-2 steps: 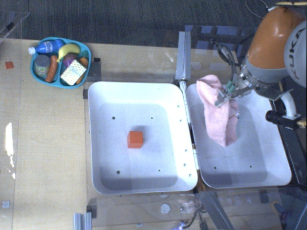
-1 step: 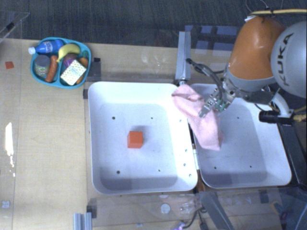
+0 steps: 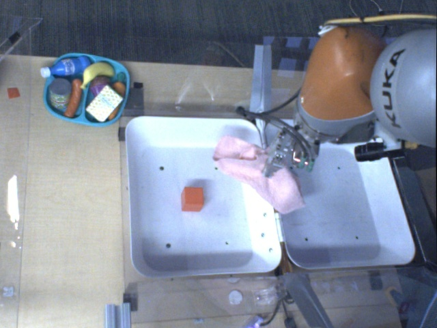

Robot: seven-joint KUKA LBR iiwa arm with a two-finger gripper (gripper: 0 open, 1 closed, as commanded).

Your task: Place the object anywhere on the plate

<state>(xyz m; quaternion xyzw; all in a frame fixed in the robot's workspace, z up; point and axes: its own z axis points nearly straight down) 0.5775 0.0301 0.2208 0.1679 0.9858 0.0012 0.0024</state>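
Pink rumpled cloth (image 3: 263, 173) hangs pinched in the pincer (image 3: 274, 165) across both bins' rims.

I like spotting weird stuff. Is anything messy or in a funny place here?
Yes. The pink cloth lies crumpled across the wall between the left bin and the right bin, part in each, under the gripper. The orange block sits neatly in the left bin. No plate shows in either bin.
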